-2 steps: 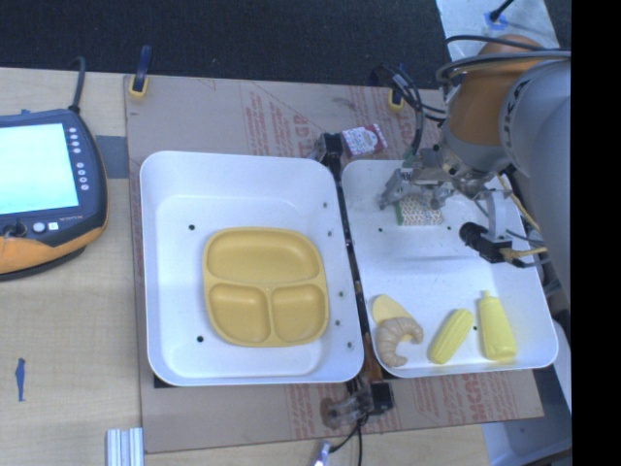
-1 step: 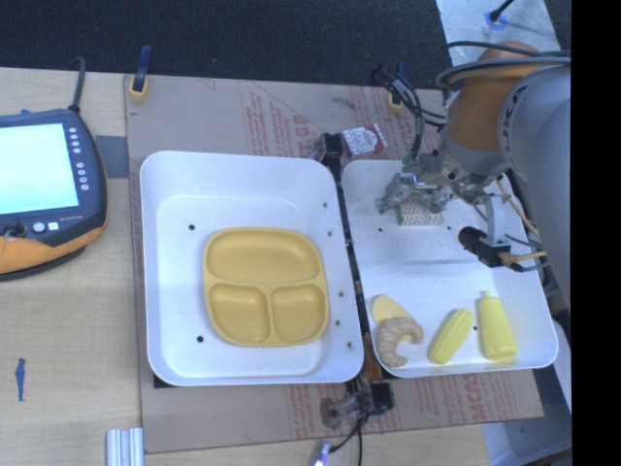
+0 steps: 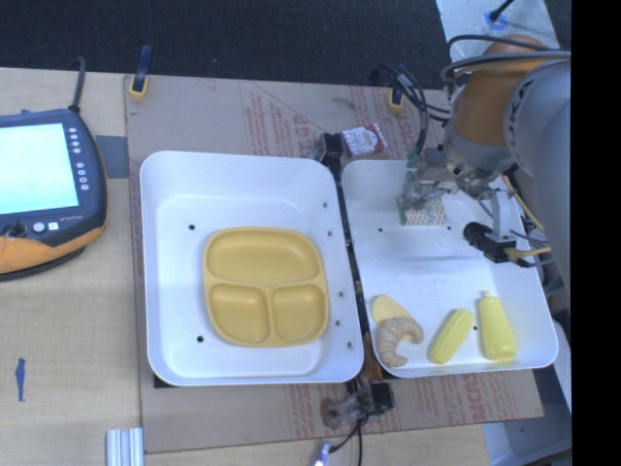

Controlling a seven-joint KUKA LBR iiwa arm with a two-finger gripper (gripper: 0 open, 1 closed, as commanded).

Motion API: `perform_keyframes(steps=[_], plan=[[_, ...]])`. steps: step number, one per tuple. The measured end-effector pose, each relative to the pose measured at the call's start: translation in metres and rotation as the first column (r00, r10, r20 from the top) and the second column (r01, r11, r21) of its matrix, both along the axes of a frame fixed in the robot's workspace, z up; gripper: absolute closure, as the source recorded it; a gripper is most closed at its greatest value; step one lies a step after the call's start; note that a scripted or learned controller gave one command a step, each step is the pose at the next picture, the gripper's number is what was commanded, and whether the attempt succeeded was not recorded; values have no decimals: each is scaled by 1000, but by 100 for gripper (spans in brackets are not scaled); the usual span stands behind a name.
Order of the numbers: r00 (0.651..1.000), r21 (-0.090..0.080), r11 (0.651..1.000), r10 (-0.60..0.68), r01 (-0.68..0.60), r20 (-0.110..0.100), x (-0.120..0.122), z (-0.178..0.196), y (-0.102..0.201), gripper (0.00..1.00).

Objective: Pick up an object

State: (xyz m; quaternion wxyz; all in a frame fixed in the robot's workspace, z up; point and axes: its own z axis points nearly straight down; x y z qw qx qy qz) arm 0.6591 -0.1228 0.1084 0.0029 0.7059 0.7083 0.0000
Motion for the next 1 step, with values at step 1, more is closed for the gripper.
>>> perform_keyframes(steps=[1], plan=[[1000, 0, 1000, 0, 0, 0, 0, 0, 0, 0]])
